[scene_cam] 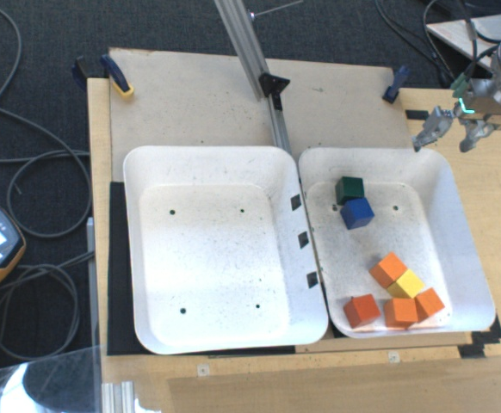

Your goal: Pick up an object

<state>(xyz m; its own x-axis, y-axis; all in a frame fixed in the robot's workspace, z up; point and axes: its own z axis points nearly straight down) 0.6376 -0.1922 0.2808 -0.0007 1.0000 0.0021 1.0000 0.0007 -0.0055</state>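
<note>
The gripper [448, 135] hung spread and holding nothing over the right bin's [457, 222] far right corner, well apart from the green block [349, 188] and blue block [356, 212]

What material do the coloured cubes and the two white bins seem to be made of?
The coloured cubes, such as the blue cube and the yellow cube, look like painted wood or matte plastic: flat colour, sharp edges, no shine. The left bin and right bin look like thin moulded plastic, with rounded rims and a speckled, scuffed surface.
</note>
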